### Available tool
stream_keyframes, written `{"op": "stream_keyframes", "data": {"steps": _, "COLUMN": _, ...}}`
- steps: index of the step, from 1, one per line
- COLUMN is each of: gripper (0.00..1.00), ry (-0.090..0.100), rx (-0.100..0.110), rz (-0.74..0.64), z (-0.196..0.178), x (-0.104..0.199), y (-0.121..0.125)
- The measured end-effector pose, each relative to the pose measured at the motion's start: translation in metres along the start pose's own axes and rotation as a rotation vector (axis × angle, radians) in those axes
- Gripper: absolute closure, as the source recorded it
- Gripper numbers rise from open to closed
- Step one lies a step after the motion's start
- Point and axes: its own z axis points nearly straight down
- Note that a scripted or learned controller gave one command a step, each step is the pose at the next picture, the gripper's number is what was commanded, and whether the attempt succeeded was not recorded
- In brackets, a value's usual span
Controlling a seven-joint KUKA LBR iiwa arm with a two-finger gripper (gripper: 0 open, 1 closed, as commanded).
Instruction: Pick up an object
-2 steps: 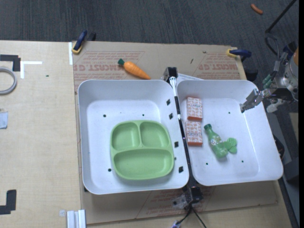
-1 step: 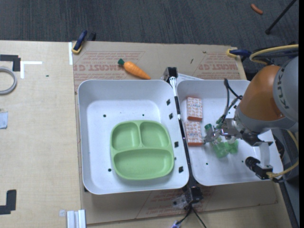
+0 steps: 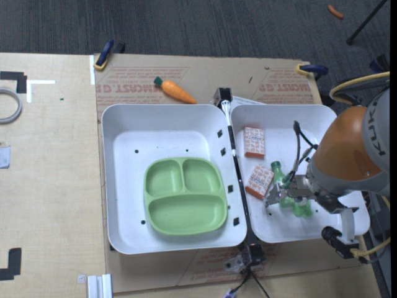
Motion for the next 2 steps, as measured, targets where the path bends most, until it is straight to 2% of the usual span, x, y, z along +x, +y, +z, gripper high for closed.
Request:
{"op": "stream_keyframes", "data": {"steps": 1, "gripper": 1.00, "ry": 0.000, "rx": -0.002, "rz": 0.002, "z": -0.009, "x": 0.000, "y": 0.001}}
{"op": "stream_keyframes", "data": {"steps": 2, "gripper": 1.00, "ry": -0.001, "rx": -0.001, "rz": 0.200, "z": -0.117, "x": 0.049, "y": 0.012}}
